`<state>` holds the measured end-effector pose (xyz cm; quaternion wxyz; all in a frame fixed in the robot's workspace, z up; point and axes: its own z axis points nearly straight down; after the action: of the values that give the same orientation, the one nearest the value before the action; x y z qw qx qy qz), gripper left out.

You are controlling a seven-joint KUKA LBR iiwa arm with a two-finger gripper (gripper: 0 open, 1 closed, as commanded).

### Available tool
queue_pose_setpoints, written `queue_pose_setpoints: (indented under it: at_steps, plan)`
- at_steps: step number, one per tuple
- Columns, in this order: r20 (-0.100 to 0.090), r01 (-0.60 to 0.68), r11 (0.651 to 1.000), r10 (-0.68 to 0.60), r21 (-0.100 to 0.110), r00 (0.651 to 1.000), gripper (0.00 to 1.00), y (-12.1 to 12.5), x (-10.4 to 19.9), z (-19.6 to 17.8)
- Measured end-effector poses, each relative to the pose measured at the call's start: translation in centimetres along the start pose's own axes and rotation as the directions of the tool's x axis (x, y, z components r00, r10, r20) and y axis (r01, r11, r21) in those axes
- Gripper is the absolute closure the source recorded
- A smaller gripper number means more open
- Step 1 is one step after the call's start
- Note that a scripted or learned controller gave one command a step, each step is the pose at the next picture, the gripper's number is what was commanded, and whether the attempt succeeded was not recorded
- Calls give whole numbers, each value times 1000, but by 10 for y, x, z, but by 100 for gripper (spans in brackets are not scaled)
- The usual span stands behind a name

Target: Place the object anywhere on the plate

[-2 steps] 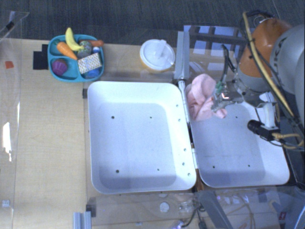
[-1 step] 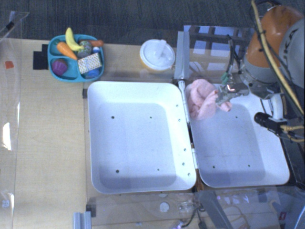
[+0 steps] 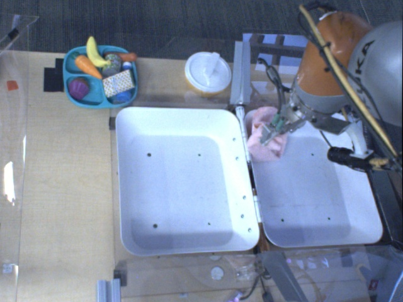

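One pink cloth (image 3: 264, 137) lies in the right bin's (image 3: 327, 231) far-left corner under the gripper (image 3: 275, 129). Finger state: cannot tell. Best pinch a raised fold firmly before lifting.

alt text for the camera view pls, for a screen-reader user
The grey and orange arm's gripper sits over a pink object in the far left corner of the right bin. The left bin lies beside it, with a blue divided plate of toy food and a white lid beyond.
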<state>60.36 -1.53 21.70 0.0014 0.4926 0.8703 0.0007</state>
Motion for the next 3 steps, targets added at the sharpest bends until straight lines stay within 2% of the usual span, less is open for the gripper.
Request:
queue_pose_setpoints:
  at_steps: [1,2,3]
  plan:
    - [1,393,920,-393,-2,920,100,19,47,-13]
    - [3,720,694,-720,-3,694,100,34,89,-6]
    - [3,856,517,-856,-3,517,100,60,140,-4]
